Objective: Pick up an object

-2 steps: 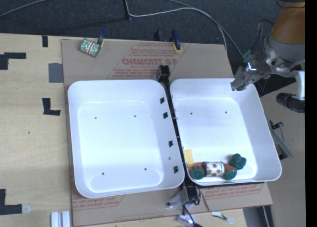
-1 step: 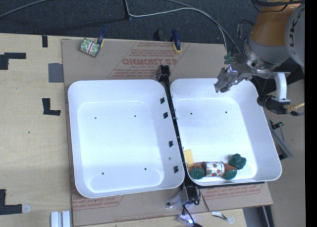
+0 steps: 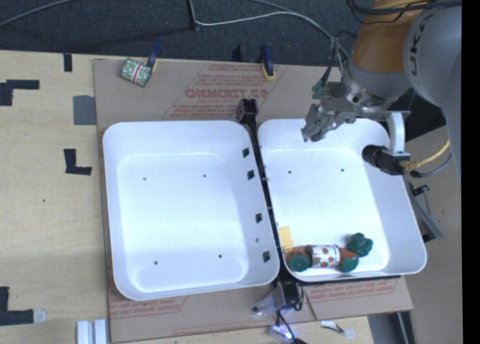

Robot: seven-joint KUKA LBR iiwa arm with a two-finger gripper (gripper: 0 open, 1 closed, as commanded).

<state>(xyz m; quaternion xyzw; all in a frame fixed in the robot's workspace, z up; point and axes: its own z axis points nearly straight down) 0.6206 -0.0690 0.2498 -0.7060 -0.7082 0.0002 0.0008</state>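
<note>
Your gripper [image 3: 315, 131] hangs over the far edge of the right bin [image 3: 390, 185], near its back wall, and from this slanted view you cannot tell whether it is open or closed — nothing shows between its tips. Everything worth picking lies at the opposite end of that bin, pressed against the near wall.

There you have a short row of small things: a teal piece [image 3: 298, 261] at the left end, a small red-and-white can [image 3: 324, 255] lying on its side in the middle, and a green toy [image 3: 360, 245] with a second teal bit [image 3: 348, 264] at the right end. They touch or nearly touch one another, and a yellow tag [image 3: 285, 237] sits just beside them on the divider between the bins. The left bin [image 3: 180, 207] offers you no target.

Judging by their look, these are light, hard little items that will skid or roll on the smooth white floor rather than resist. The can is your best bet — take it across its short width at mid-length, with the fingers straddling its round sides. Expect it to roll if one finger lands first, and the near wall leaves you little room on that side. The green toy looks lumpy, so a grip there could slip off.
</note>
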